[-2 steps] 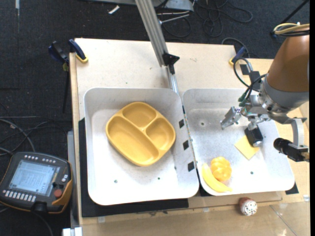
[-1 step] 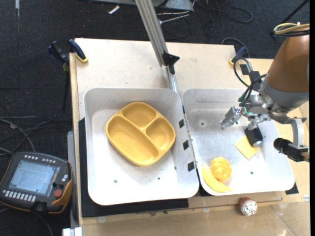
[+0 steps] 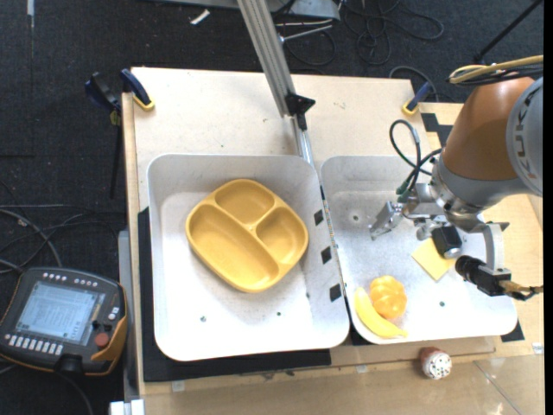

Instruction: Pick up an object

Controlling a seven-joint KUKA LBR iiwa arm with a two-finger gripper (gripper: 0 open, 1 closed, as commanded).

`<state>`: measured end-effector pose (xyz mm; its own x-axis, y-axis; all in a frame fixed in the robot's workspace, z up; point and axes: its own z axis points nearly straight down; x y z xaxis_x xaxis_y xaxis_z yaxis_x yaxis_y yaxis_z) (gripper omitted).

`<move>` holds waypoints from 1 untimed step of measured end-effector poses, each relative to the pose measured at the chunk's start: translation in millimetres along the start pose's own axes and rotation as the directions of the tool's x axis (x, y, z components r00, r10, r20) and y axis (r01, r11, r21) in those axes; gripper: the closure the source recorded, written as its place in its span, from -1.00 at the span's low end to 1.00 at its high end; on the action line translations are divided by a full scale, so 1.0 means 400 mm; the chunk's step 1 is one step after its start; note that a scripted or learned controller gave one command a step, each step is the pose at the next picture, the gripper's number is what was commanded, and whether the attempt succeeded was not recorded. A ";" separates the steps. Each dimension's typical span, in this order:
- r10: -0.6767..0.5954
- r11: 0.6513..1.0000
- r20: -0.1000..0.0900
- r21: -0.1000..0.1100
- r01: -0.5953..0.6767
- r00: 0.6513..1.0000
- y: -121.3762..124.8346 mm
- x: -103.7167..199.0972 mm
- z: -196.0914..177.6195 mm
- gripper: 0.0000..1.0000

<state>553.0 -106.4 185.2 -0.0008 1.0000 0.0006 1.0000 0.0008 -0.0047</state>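
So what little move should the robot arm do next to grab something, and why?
Probably shift the end effector toward the orange toy fruit and the banana in the right bin, then lower. It hangs over bare bin floor with nothing between its fingers, and those toys lie nearer the bin's front edge. The yellow block sits partly under the arm, so it looks harder to reach.

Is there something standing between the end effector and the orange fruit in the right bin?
Nothing visible does. The end effector is over the right bin, and the orange fruit lies nearer the front edge, resting against the banana. Bare bin floor separates them; the yellow block sits off to the side.
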 end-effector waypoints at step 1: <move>0.001 1.000 0.000 0.000 -0.001 1.000 0.020 -0.009 0.125 -1.00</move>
<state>560.7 -109.9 135.0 0.0004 1.0000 0.0003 1.0000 -0.0004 -0.0051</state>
